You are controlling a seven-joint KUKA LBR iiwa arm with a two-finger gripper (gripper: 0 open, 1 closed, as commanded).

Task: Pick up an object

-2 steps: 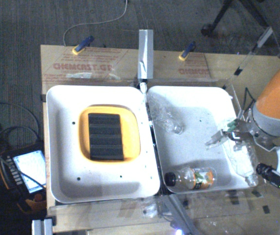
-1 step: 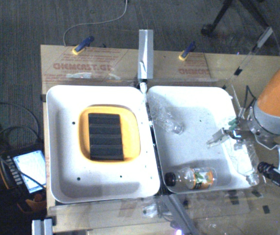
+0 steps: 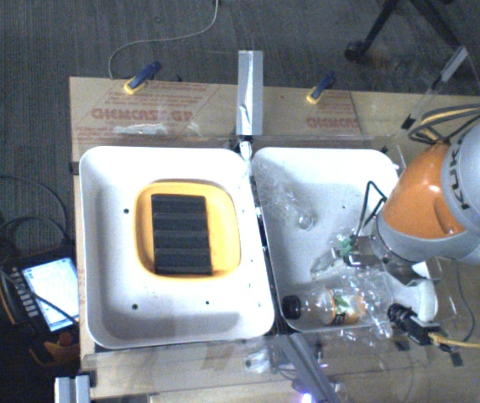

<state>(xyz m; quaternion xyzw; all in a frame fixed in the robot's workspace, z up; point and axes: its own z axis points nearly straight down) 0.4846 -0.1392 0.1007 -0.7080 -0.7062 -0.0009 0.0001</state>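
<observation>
In the right bin (image 3: 324,168) a clear plastic bottle (image 3: 332,306) with a black cap and an orange label lies on its side along the near wall. Crumpled clear plastic (image 3: 328,264) lies just above it, and another clear piece (image 3: 294,211) rests near the bin's middle left. My gripper (image 3: 351,250) reaches down into this bin from the right, right at the crumpled plastic and a little above the bottle. The wrist hides its tips.
The left bin (image 3: 106,250) holds a yellow tray (image 3: 146,212) with a black ridged block (image 3: 180,233) in it. A metal post (image 3: 249,91) stands behind the wall between the bins. The orange-banded arm (image 3: 420,204) covers the right bin's right side.
</observation>
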